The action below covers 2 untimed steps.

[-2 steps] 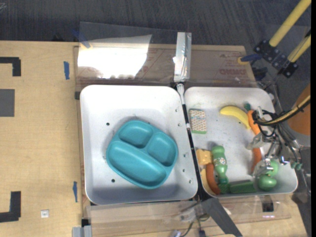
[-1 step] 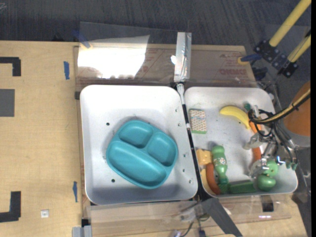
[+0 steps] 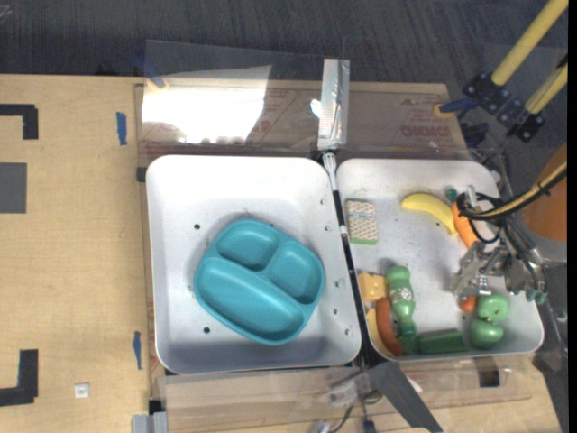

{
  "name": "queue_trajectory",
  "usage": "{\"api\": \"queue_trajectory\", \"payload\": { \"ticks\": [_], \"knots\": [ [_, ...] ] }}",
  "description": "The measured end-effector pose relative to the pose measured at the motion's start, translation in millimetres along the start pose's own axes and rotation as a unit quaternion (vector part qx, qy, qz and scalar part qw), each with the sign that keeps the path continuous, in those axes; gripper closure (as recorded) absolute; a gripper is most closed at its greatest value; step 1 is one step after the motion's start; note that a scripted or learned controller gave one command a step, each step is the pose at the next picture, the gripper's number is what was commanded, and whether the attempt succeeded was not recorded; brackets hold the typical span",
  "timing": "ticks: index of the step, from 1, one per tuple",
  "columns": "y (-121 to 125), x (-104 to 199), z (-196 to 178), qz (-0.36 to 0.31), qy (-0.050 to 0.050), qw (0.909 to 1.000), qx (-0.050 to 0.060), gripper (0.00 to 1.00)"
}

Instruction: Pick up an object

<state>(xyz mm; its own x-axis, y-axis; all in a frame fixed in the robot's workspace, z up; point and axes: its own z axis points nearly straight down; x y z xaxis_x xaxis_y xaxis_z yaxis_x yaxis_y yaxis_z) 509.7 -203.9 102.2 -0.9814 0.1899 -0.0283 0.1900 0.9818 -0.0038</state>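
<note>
Metal gripper (image 3: 480, 276) low in right bin (image 3: 424, 177), just above glossy green apple (image 3: 488, 321) near front right corner; finger opening impossible to tell. Curved yellow banana (image 3: 427, 209) behind. Smooth teal divided plate (image 3: 260, 280) in left bin (image 3: 171, 242).

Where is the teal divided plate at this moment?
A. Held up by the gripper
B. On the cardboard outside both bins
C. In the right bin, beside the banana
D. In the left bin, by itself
D. The plate lies flat in the left bin with nothing else in it, while the banana and the other toy food are in the right bin.
</note>
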Motion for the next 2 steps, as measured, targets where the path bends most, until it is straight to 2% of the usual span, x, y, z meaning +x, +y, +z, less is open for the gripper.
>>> {"api": "queue_trajectory", "payload": {
  "ticks": [1, 2],
  "knots": [
    [26.8, -85.1, 15.1, 0.063, 0.008, 0.998, -0.001, 1.0],
    [27.5, -88.1, 2.3, 0.062, 0.003, 0.9981, -0.001, 1.0]
  ]
}}
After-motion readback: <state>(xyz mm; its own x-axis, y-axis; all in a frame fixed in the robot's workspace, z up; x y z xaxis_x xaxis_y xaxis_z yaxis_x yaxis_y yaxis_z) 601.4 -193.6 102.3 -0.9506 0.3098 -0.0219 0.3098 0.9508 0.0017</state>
